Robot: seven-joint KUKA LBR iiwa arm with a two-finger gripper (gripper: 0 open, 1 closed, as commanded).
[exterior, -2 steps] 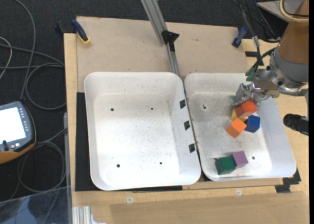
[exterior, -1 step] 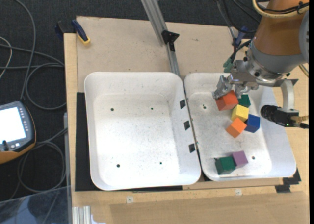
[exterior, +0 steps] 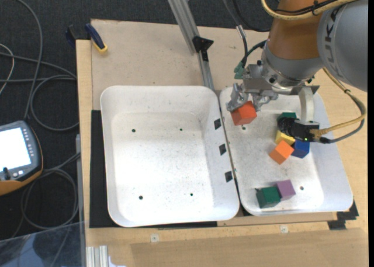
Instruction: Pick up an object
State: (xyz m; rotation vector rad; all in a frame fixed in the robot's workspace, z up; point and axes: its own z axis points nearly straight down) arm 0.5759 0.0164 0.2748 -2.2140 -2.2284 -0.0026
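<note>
Here the hand (exterior: pixel 241 103) grips a red-orange block (exterior: pixel 244 113) above the right bin (exterior: pixel 330 193), apart from 6 other blocks (exterior: pixel 281 152).

Two white bins (exterior: pixel 158 99). Blocks: two orange (exterior: pixel 244 113), (exterior: pixel 281 152), two green (exterior: pixel 268 196), (exterior: pixel 288 117), one blue (exterior: pixel 301 148), one yellow (exterior: pixel 284 138), one purple (exterior: pixel 286 189).

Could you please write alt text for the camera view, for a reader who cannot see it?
A grey and orange robot arm's gripper holds a red-orange block over the right white bin, near its left wall. Orange, yellow, blue, green and purple blocks lie in that bin.
</note>
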